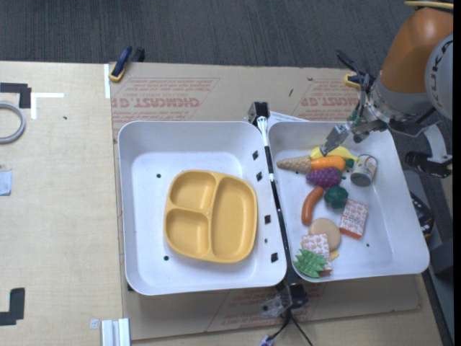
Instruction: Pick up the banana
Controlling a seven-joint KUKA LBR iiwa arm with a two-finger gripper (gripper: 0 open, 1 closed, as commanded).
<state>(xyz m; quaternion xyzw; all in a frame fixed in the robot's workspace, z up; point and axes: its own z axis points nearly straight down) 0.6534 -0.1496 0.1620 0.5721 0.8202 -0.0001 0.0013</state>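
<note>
Gripper [333, 145], its state impossible to tell, hangs over one banana [338, 152] in the right bin [403, 215].

Banana [333, 153] under the jaws looks like shiny plastic, bins [137, 215] glossy white plastic, yellow tray [211, 215] smooth matt plastic.

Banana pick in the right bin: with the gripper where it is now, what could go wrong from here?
1. The banana lies packed against the carrot, the ice cream cone and the grapes, so the gripper may catch a neighbour instead.
2. Little of the banana is exposed under the gripper; the grasp may slip off.
3. The can lies close by and could get knocked.
</note>
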